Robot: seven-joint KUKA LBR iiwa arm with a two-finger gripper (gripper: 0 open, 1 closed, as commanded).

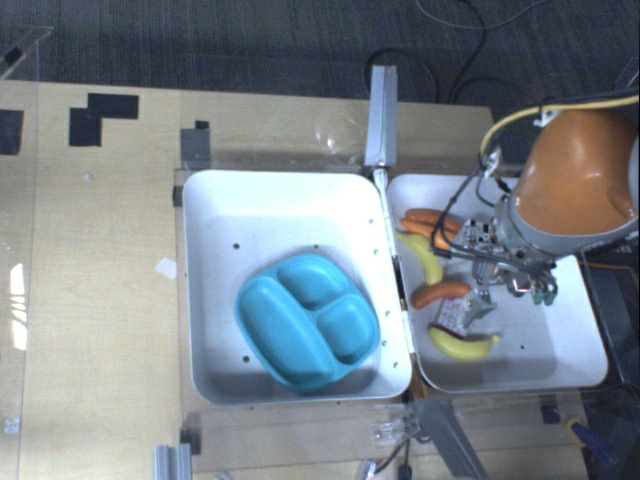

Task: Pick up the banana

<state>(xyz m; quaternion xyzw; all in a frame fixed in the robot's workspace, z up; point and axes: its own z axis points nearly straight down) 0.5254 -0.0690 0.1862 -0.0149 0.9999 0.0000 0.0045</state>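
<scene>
Banana lies just below the gripper; probably light, soft, slightly slick, best pinched mid-body. Whether the gripper is closed, I cannot tell.

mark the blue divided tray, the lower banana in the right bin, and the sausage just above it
blue divided tray (306, 320), camera view: on the ridge between its compartments.
lower banana (462, 345), camera view: on the middle of its yellow curve.
sausage (440, 293), camera view: on its mid-length, left of the gripper.
</scene>
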